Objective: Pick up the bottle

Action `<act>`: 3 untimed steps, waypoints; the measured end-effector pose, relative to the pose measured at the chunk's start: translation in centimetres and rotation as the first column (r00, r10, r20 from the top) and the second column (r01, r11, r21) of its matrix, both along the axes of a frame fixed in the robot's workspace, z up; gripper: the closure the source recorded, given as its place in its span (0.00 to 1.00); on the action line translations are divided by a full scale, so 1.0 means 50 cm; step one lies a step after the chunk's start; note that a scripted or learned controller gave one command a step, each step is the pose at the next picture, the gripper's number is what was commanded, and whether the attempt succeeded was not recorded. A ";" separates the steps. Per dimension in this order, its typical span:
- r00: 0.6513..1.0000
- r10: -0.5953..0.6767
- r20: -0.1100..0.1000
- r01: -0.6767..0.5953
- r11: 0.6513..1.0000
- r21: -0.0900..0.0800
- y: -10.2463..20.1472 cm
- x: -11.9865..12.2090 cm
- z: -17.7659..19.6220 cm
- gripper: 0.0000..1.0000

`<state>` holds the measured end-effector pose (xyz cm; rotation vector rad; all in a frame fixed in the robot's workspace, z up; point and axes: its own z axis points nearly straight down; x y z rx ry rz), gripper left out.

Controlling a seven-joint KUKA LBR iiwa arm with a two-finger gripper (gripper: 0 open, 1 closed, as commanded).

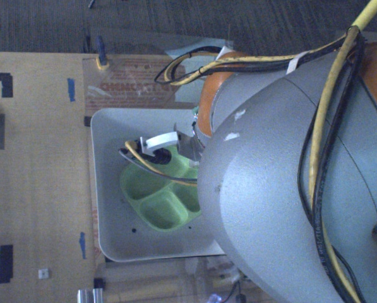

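One white bin (112, 232) on the wooden bench (36, 188) holds a green tray (156, 204); end effector (185, 148) state unclear.

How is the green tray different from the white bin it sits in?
The tray is light green; the bin is white. The tray is split into compartments; the bin is one open space. The tray is smaller and lies inside the bin. Both are shallow with rounded corners, and the robot arm hides part of each.
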<state>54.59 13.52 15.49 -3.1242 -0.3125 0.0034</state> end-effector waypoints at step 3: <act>1.000 0.004 -0.001 -0.004 1.000 0.001 -0.077 0.006 -0.063 1.00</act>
